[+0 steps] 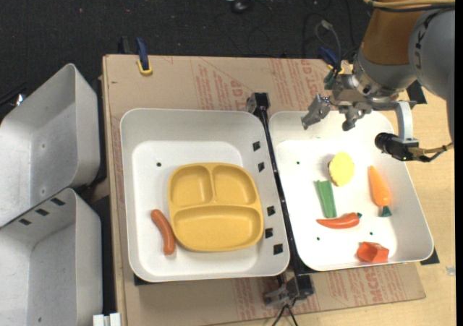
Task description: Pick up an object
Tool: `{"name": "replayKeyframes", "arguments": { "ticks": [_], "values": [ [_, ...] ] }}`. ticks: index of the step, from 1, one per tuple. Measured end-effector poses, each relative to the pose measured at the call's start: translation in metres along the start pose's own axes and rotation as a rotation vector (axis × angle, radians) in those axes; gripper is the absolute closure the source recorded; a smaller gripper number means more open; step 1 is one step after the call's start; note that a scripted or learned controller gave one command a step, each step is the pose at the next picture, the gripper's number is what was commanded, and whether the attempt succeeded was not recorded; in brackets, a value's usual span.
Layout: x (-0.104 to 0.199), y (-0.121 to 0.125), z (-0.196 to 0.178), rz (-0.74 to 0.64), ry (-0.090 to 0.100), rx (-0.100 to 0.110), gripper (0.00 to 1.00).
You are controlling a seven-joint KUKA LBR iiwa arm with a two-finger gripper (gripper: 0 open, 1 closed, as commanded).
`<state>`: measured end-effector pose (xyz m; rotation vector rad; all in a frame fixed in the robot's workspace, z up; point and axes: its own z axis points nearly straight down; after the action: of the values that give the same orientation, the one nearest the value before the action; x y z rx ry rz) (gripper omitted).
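Note:
The right bin [296,245] holds a yellow lemon-like piece [341,169], an orange carrot [379,187], a green stalk [325,198], a red chili pepper [338,221] and a small red-orange piece [372,251]. My gripper [331,118] hangs over the far edge of that bin, above and behind the yellow piece. Its two fingers are spread open with nothing between them.
In the left bin [137,173] lies a yellow divided plate [215,207] with a brown sausage [163,230] beside its left edge. A dark divider [271,173] runs between the bins. Grey containers [43,173] stand off the bench at the left.

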<state>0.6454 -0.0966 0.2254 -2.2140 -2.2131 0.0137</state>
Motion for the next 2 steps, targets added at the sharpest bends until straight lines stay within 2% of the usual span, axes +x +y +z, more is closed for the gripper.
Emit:
{"name": "replayKeyframes", "arguments": {
  "ticks": [1, 2],
  "values": [
    [0.0, 0.003, -0.008, -0.002, -0.002, -0.014, 0.0],
    [0.002, -0.005, 0.053, 0.001, -0.001, -0.008, 0.0]
  ]
}}
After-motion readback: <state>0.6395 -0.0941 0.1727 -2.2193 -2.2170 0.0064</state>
